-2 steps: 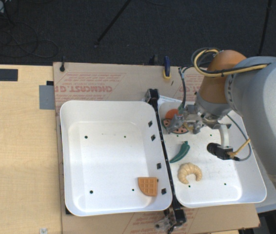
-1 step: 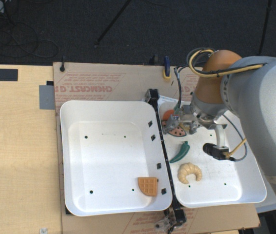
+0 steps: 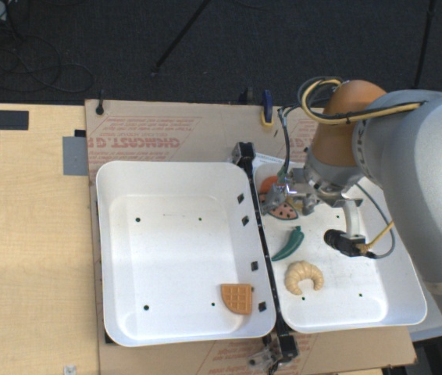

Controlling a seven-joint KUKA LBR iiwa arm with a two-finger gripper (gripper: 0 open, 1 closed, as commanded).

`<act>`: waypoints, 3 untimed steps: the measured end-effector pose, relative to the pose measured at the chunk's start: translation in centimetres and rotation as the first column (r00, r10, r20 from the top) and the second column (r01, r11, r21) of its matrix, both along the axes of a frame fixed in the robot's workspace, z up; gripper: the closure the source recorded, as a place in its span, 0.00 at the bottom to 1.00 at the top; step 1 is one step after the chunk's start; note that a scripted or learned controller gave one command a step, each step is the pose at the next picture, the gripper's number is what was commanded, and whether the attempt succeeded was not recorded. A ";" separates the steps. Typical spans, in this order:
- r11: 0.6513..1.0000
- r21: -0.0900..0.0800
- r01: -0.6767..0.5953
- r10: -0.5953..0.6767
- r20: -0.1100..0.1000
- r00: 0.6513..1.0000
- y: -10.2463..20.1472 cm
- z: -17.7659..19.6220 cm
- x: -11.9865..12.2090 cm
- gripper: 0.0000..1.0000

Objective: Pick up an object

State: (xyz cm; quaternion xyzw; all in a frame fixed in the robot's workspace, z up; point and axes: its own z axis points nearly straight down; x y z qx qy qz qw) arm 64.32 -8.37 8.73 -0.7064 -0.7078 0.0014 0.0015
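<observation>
Camera view, from above the surface [image 3: 33, 241]: the arm [image 3: 408, 162] reaches over the right bin [image 3: 393, 303], its tool [image 3: 287, 198] lowered at that bin's far left corner, right on a watermelon slice [image 3: 282, 209] and an orange-red piece [image 3: 269, 184] that lie against the divider [image 3: 254, 217]. Whether the tool is clenched or released cannot be told from this angle; nothing is plainly seen gripped.

Candidates for the pick lie close together. A green pepper [image 3: 289, 244] sits just on the near side of the watermelon slice, apart from it, and a croissant [image 3: 304, 276] rests nearer still, beyond the pepper. A waffle [image 3: 237, 298] lies alone across the divider in the left bin [image 3: 127, 209], at its near right corner.

The tool's low station over the slice suggests that this toy, or the orange-red piece beside it, is the chosen target. Both hug the bin wall, probably a tight spot for a grasp, since the wall may block one side of the tool. A black fitting [image 3: 344, 243] on a cable hangs from the arm above the bin floor, to the right of the pepper.
</observation>
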 end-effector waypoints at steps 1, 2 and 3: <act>1.000 0.000 0.000 0.000 -0.002 1.000 -0.1 1.0 0.0 1.00; 1.000 0.000 -0.001 0.001 0.004 1.000 -0.1 5.1 0.1 1.00; 1.000 0.001 -0.002 0.002 0.007 1.000 4.7 10.4 0.2 1.00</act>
